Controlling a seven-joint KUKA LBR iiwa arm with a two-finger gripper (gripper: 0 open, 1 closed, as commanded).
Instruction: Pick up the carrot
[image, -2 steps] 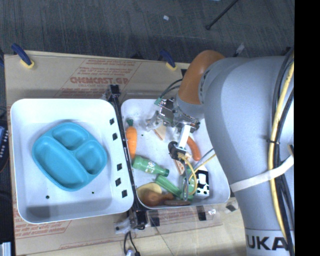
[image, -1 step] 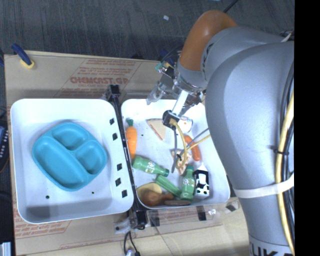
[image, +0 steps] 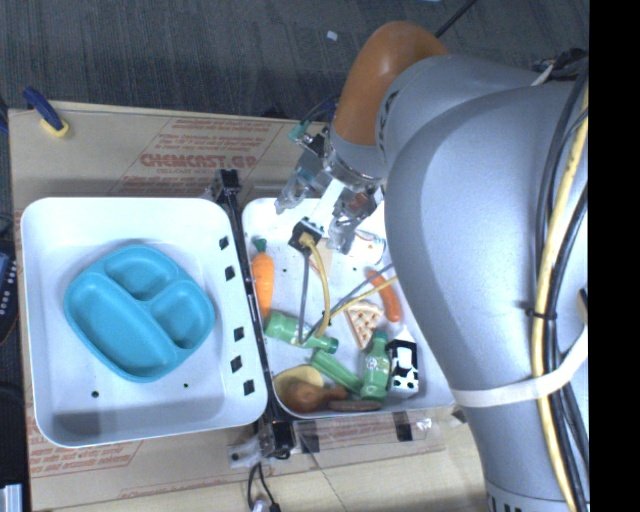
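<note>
Leftmost, the left bin (image: 40, 330) holds a blue divided tray (image: 140, 312). The carrot (image: 263, 281) lies in the right bin (image: 262, 212) just beside its left wall, pointing near-far, untouched. The gripper (image: 322, 212) hangs right of and beyond the carrot, apart from it, fingers spread with nothing between them.

The gripper (image: 322, 205) hung open over the top of the right bin (image: 262, 212), near the frame's upper middle, with nothing between its fingers. Below and to its left the carrot (image: 263, 281) lay against that bin's left wall, leafy end up. Green toys (image: 345, 360) and a pizza slice (image: 362, 324) crowded the bin's lower part. The left bin (image: 60, 225) held a blue divided tray (image: 138, 312).
</note>
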